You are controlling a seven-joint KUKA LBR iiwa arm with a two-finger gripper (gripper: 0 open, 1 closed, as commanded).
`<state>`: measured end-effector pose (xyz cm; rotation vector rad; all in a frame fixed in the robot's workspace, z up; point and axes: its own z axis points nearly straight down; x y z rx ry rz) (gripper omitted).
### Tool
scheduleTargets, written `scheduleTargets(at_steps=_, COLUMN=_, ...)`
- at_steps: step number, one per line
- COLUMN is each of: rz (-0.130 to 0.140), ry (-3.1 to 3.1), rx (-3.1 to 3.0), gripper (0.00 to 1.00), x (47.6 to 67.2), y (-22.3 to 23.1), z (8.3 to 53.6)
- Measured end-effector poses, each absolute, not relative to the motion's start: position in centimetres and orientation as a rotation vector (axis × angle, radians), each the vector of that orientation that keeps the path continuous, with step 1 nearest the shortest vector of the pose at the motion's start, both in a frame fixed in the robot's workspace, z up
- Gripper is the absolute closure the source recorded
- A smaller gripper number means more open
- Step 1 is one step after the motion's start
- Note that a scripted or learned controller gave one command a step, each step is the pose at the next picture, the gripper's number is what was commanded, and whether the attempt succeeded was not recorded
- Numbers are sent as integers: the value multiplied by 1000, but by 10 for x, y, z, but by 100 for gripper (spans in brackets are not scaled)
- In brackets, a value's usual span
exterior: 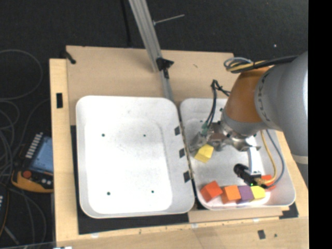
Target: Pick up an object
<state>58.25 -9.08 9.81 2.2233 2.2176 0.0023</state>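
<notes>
One yellow block (204, 153) is sitting in the right bin (284, 191), near that bin's left wall and roughly midway between its far and near ends. The gripper (202, 140) is hanging directly over the block's far-left side, reaching in from the right under the arm's orange band (243, 104). The block is appearing just below and slightly right of the fingertips, tilted, with one corner pointing toward the near-left. Whether it is between the fingers or only beside them: cannot tell; finger spacing also cannot be read at this resolution.

Judgement: the coming move is hinging on this small offset. If the block is lying just near-right of the fingers, a close would be missing or clipping a corner.

Other items: an orange block (211, 190), a lighter orange block (231, 193), a purple block (245, 193) and a yellow-green block (258, 192) are lying in a row along the near wall of the right bin, well apart from the gripper. Cables (271, 162) are trailing down the right side. The left bin (83, 139) is lying alongside. The left wall of the right bin is standing close to the fingers and could be obstructing a sideways correction.
</notes>
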Motion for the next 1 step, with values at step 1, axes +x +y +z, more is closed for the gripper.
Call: scheduleTargets(at_steps=1, rz=10, ry=2216, rx=2211, gripper=0, x=633, y=-110, z=189)
